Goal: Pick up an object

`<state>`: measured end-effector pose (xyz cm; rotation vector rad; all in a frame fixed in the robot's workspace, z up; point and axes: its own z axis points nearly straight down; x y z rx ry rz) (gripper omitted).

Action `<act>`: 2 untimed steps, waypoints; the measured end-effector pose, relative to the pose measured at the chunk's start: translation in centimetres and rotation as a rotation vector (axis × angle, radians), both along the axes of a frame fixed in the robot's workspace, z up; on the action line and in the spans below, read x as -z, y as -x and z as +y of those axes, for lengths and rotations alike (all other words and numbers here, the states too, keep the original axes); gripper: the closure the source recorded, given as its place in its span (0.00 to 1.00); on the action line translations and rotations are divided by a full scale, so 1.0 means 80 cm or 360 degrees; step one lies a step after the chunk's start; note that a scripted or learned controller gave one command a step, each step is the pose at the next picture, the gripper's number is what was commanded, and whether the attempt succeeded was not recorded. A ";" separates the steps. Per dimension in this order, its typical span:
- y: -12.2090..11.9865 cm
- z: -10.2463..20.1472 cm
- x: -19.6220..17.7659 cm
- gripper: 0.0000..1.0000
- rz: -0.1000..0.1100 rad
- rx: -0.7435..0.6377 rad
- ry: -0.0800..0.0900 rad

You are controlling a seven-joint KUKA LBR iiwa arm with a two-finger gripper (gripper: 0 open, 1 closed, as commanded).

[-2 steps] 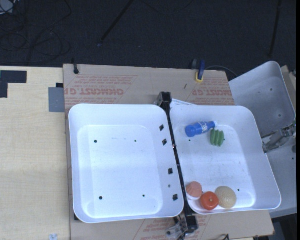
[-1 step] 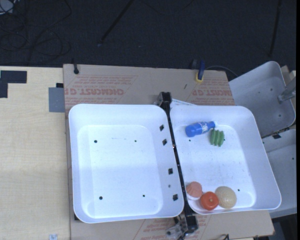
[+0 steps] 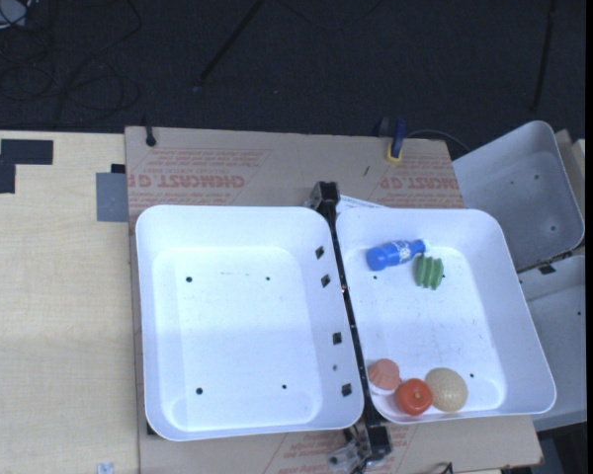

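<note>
The right bin (image 3: 509,294) holds several small objects. A blue bottle (image 3: 393,254) lies on its side near the bin's far edge, with a small green ribbed object (image 3: 429,271) just right of it. At the near edge sit a pale pink round piece (image 3: 383,373), a red tomato-like ball (image 3: 413,396) and a beige round object (image 3: 447,388), close together.
The left bin (image 3: 158,265) stands beside the right one, with a black divider (image 3: 341,304) between them. Both rest on a cardboard sheet (image 3: 237,171) on a wooden bench. A grey metal plate (image 3: 519,191) sits at the right.
</note>
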<state>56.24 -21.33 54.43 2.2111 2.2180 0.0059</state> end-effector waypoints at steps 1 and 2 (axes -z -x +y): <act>0.072 -0.001 0.007 0.00 0.0019 0.0009 -0.0008; 0.109 0.000 0.008 0.00 0.0019 0.0006 -0.0008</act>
